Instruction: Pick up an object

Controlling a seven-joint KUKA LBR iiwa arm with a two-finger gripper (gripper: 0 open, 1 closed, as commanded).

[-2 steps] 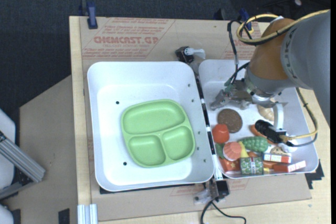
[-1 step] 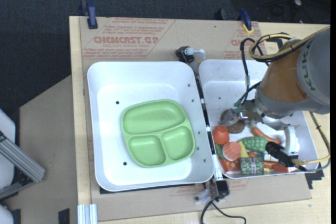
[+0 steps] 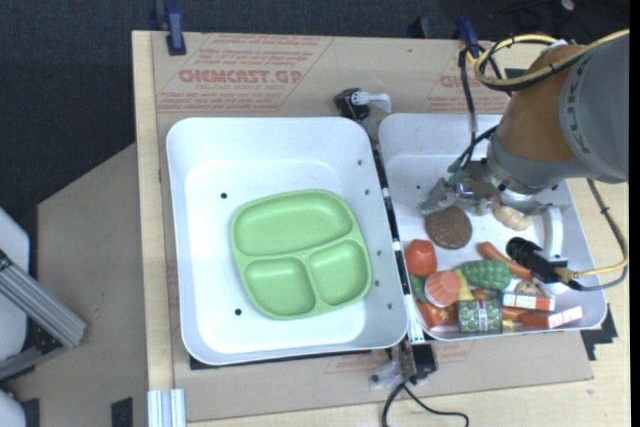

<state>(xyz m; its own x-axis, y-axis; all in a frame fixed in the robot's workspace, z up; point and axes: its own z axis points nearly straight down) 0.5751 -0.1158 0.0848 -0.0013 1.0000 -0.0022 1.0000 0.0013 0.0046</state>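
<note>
A wooden surface (image 3: 250, 75) carries two shallow white bins side by side. The left bin (image 3: 200, 155) holds a green divided plate (image 3: 300, 253) with three compartments. The right bin (image 3: 410, 145) holds a heap of toy food along its near edge: a brown round disc (image 3: 450, 228), a red pepper-like piece (image 3: 421, 258), a green bumpy piece (image 3: 484, 274), an orange carrot-like stick (image 3: 497, 256) and a small can (image 3: 479, 317).

The grey arm with its orange band reaches in from the right. Its end effector (image 3: 455, 190) sits low in the right bin, just beyond the brown disc's far edge; how far its parts are spread cannot be told, and nothing is visibly held.

To do this step well, it would likely be best to target the brown disc, which lies a little apart from the heap, centre over it, descend fully, then close and lift straight up to avoid dragging neighbours.
</note>
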